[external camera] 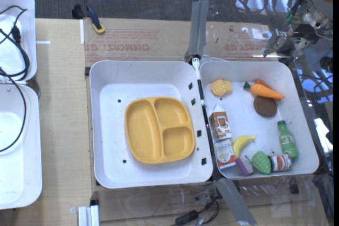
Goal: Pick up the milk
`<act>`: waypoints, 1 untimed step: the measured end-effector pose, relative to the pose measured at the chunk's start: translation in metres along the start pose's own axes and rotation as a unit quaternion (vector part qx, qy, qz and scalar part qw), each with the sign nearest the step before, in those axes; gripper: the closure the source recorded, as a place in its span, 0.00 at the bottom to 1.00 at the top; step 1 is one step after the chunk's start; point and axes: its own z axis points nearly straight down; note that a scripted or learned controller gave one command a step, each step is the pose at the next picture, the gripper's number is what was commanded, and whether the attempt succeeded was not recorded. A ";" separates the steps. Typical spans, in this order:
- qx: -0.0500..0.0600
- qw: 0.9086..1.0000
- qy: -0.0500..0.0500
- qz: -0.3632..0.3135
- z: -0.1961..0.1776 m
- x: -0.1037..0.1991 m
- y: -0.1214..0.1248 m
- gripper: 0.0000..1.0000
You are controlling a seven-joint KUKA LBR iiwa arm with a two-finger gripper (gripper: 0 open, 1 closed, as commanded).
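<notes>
Two white bins (100, 114), two cartons (219, 123) – one carrot (266, 91), one banana (243, 143).

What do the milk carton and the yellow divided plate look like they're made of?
Milk carton: probably printed paperboard or plastic made to look like it; flat faces, sharp folded edges, matte print. Yellow plate: likely moulded plastic; uniform colour, rounded compartment walls, soft sheen.

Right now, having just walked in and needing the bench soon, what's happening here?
The grey arm's gripper hangs above the back right corner of the right white bin, holding nothing. The white-and-brown milk carton it should pick up lies untouched along that bin's left wall, beside a yellow banana. A yellow divided plate sits in the left white bin.
</notes>
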 end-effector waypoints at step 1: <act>0.000 0.997 0.001 -0.075 0.161 -0.030 -0.092 0.00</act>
